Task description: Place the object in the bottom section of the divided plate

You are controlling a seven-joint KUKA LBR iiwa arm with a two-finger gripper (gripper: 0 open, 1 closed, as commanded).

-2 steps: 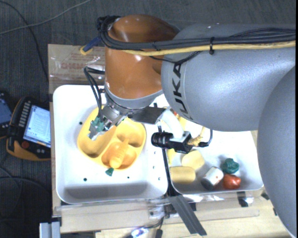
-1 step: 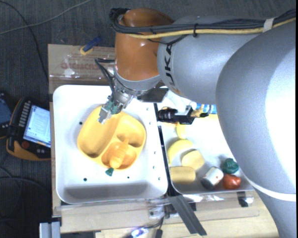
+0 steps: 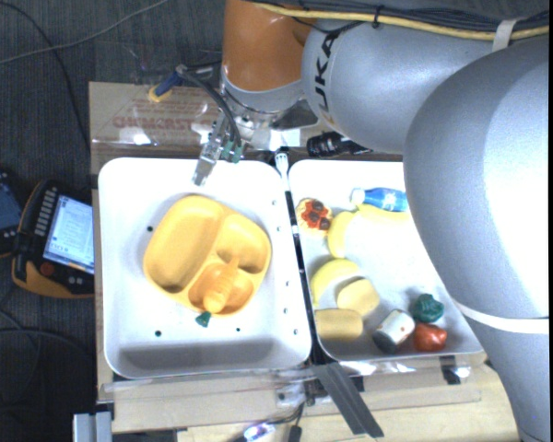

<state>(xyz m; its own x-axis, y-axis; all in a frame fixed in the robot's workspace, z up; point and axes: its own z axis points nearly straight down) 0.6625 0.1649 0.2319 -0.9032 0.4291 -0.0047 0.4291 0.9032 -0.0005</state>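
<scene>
Orange object in plate's bottom section, stem down-left.

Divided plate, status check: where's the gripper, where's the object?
Gripper over left bin's far edge, nothing between fingers. Orange object lies in yellow divided plate's bottom section. No obstruction.
</scene>
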